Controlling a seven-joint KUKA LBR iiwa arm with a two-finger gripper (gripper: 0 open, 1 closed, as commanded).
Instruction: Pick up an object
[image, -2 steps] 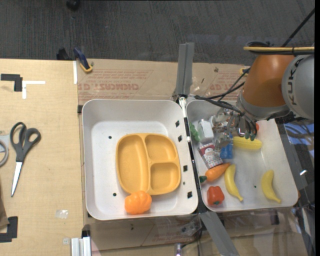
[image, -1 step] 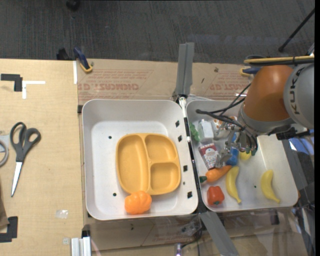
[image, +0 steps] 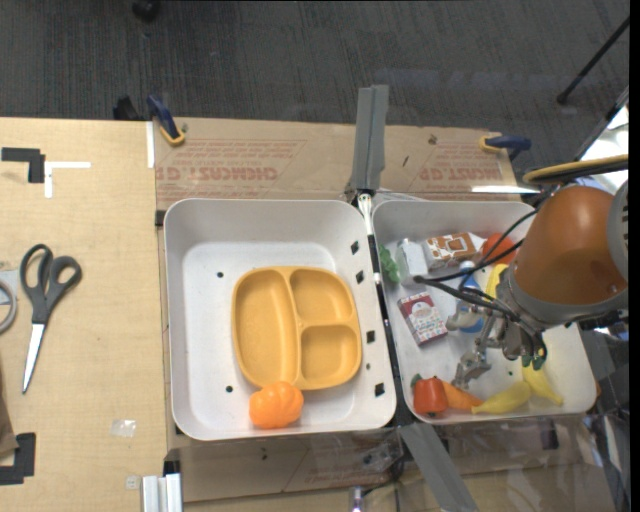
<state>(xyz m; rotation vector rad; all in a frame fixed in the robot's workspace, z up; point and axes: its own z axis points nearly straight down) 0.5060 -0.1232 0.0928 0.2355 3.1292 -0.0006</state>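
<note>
My gripper (image: 478, 358) hangs low inside the right bin (image: 400, 300), under the arm's orange band (image: 568, 250). Just below it lie an orange carrot-like piece (image: 460, 398) and a red pepper (image: 430, 396). A yellow banana (image: 505, 400) lies to the gripper's lower right. A small red-and-white packet (image: 423, 318) sits to the gripper's left, and a printed snack box (image: 452, 247) rests at the bin's far side beside a green item (image: 389, 264). Nothing is visibly held by the gripper.
The left bin (image: 190, 300) holds a yellow divided plate (image: 296, 328) and an orange fruit (image: 275, 405) near its front wall. Scissors (image: 42, 300) lie on the bench at far left. A grey divider bar (image: 368, 140) runs between the bins at the back.
</note>
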